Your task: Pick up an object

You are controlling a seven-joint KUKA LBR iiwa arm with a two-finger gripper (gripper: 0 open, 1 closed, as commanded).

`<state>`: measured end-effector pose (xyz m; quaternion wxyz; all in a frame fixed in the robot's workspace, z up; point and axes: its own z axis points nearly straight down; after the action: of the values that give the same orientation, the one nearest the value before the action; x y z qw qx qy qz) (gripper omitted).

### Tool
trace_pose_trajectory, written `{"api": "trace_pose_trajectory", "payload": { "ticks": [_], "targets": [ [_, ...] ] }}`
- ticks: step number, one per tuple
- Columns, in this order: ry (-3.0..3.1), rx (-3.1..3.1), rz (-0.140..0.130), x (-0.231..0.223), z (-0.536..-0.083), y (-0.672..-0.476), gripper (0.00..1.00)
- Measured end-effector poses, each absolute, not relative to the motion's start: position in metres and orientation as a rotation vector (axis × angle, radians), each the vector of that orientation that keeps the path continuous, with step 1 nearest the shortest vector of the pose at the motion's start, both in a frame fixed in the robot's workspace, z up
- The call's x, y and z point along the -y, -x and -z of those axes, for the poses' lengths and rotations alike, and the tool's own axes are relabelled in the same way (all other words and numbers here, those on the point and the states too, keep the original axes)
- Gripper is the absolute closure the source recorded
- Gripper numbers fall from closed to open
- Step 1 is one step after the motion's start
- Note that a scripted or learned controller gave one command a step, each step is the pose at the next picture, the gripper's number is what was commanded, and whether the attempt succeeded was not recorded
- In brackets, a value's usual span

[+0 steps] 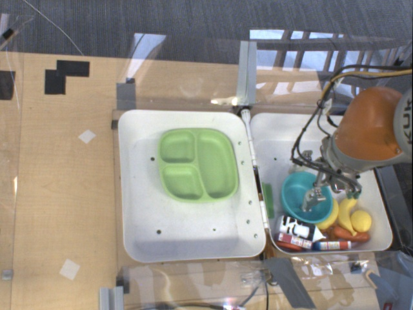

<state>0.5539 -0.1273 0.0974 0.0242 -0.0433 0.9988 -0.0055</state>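
My gripper [315, 197] reaches down into the right bin [271, 141], its tip over a teal bowl [298, 196]. The orange band of the arm [366, 131] hangs above it and hides the wrist. Beside the bowl lie a yellow banana-like toy [353, 217], an orange piece [328, 221], a red-orange carrot-like piece [345, 235] and a black-and-white box with a red marker [298, 232] along the bin's front. A thin green item [267, 200] lies by the bin's left wall.
The left bin [139, 225] holds a green three-compartment plate [197, 165]. A metal divider post [247, 76] stands between the bins at the back. Black cables [322, 115] loop from the arm over the right bin. Tan bench surface [58, 173] spreads to the left.
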Motion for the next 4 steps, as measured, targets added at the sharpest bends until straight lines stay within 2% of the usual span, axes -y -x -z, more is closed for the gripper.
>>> {"api": "trace_pose_trajectory", "payload": {
  "ticks": [1,2,3,4],
  "targets": [
    [0.162,-3.086,0.021,0.131,-0.100,-0.507,0.00],
    [-0.181,-3.117,0.003,0.162,-0.092,-0.570,0.00],
    [-0.353,-3.105,0.002,0.189,-0.091,-0.611,0.00],
    [-0.386,-3.103,0.001,0.204,-0.090,-0.635,0.00]
  ]
}}
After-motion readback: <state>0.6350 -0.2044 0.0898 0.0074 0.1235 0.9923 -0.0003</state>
